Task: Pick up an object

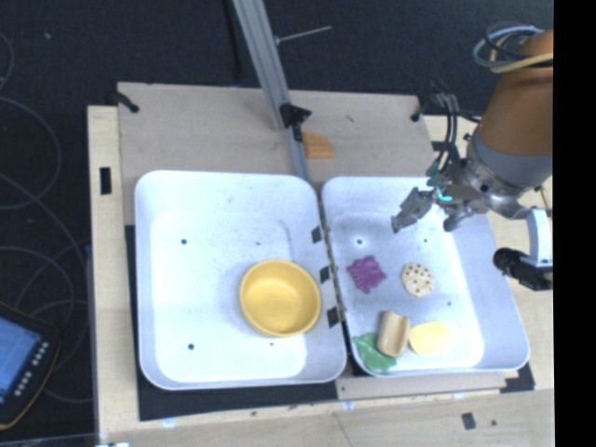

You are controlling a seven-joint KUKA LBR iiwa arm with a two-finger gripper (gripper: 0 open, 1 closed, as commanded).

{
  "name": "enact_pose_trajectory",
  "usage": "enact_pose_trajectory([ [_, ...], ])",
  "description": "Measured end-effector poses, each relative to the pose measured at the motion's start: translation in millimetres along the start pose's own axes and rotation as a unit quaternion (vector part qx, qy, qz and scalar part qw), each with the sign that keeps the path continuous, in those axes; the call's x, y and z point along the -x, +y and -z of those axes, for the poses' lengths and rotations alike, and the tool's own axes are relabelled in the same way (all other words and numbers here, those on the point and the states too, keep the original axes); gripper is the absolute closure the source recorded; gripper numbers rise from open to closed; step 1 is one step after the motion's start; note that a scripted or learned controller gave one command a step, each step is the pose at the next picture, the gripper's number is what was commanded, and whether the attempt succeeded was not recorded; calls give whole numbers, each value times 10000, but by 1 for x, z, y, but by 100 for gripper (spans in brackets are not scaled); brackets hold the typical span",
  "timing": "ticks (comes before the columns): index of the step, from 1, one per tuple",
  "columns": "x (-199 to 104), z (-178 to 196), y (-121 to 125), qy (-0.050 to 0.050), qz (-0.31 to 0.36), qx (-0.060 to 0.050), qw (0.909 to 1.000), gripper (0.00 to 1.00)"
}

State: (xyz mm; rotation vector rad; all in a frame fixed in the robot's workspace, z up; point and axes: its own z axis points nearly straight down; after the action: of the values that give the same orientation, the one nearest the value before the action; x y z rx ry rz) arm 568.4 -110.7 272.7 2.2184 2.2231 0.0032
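The fingers are spread apart, with nothing between them. They hang over the back part of the right bin. One finger points left and the other sits more to the right.

The things to pick up all lie nearer the front of that bin. A purple lumpy thing lies in front of the fingers and to their left. A round cookie with dark dots lies in front of the fingers, nearly in line with them. Further to the front are a tan cylinder, a yellow piece just beside it, and a green piece partly under the cylinder. None of them touch the fingers.

The left bin holds a yellow bowl. Both bins sit side by side on the tabletop. A small orange block lies on the tabletop behind the bins.
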Motion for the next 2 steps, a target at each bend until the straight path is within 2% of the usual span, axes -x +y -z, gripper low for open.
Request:
enact_pose_trajectory([
  [1,2,-43,-4,-16,-18,-23,10000,0],
  [2,-2,-97,4,-14,-29,-29,10000,0],
])
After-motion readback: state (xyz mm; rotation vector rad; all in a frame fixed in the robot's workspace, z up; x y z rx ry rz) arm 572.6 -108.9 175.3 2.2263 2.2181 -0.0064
